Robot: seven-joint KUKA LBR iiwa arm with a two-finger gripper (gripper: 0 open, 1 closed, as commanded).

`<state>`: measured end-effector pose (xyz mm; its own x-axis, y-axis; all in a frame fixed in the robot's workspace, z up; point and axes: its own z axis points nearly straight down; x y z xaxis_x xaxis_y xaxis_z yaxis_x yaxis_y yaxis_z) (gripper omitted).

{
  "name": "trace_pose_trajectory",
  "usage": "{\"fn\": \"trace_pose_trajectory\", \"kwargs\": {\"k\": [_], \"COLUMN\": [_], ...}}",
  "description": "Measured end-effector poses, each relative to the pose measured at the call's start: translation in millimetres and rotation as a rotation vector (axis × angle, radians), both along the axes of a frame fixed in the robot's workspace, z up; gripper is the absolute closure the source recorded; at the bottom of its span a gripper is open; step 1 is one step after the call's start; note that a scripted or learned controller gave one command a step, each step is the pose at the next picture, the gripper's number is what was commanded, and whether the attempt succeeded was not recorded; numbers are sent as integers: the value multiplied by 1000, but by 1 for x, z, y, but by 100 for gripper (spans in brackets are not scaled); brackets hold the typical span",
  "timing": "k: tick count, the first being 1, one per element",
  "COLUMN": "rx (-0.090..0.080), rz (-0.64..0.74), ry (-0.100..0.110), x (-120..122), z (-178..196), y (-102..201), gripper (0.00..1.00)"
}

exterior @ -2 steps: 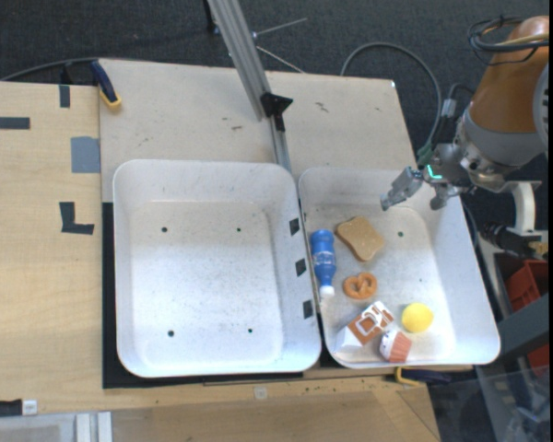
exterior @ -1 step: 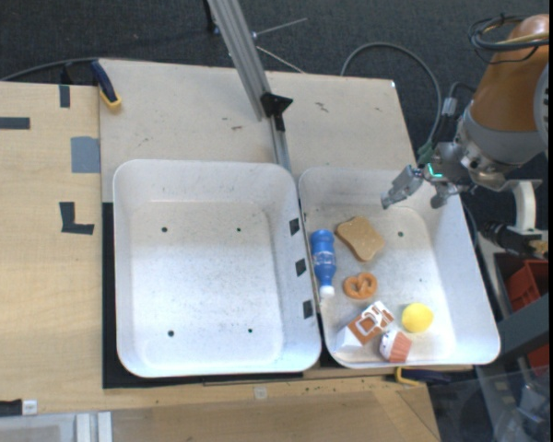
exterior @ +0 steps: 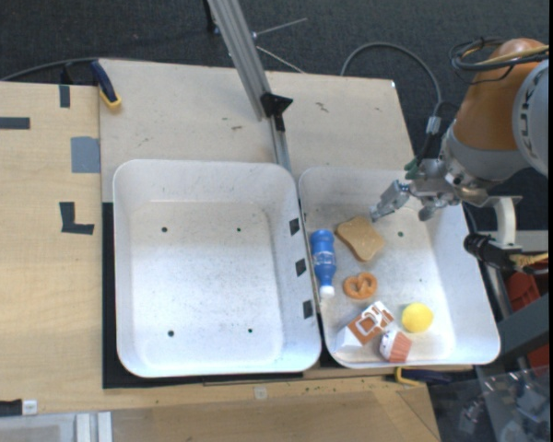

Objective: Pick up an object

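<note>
The arm is reaching in from the right over the right bin (exterior: pixel 461 274), and its tool (exterior: pixel 407 203) is hanging above the bin's upper part with its two fingers apart and nothing between them. So the pick appears to be in its approach step, with no object yet taken. All the candidates are lying in the right bin: a slice of toast (exterior: pixel 360 238) just below and left of the tool, a blue bottle (exterior: pixel 323 261) lying along the bin's left wall, a pretzel (exterior: pixel 359 286) below the toast, and near the front edge a yellow ball (exterior: pixel 417 318), an orange-and-white carton (exterior: pixel 370 323) and a small red-and-white cup (exterior: pixel 395 345) crowding together. The left bin (exterior: pixel 129 265) is sitting beside it on the table (exterior: pixel 37 274). The toast looks like the nearest target; the next move is calling for the tool to shift slightly toward it, descend until its fingers straddle the slice, and then close before lifting.
</note>
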<state>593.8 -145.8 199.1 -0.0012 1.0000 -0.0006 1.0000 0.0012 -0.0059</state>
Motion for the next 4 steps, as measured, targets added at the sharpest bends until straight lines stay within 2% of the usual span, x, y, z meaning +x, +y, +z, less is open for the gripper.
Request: {"fn": "trace_pose_trajectory", "kwargs": {"k": [2, 3, 4], "rx": [0, 0, 0], "rz": [1, 2, 1], "ry": [0, -3, -9], "x": [10, 11, 11], "z": [-93, -80, -35], "y": [-2, -1, 7], "gripper": [0, 100, 100]}}
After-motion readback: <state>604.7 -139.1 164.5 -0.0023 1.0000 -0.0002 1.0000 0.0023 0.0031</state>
